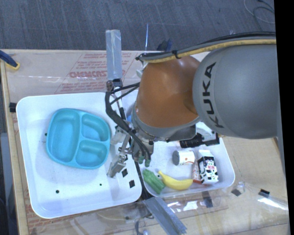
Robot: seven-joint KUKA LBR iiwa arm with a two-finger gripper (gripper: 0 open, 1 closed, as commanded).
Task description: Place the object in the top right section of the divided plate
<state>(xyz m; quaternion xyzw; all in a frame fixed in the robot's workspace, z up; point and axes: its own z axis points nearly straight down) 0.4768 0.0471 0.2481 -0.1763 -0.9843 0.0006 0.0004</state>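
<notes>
Hovering just right of the blue divided plate (79, 138), gripper (121, 164) fingers apart and gripping nothing, with banana (175, 181), green object (152, 180) and small carton (207, 169) lying further right.

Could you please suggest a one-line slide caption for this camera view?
KUKA arm reaching over two white bins: blue divided plate in the left bin; banana and small items in the right.
</notes>
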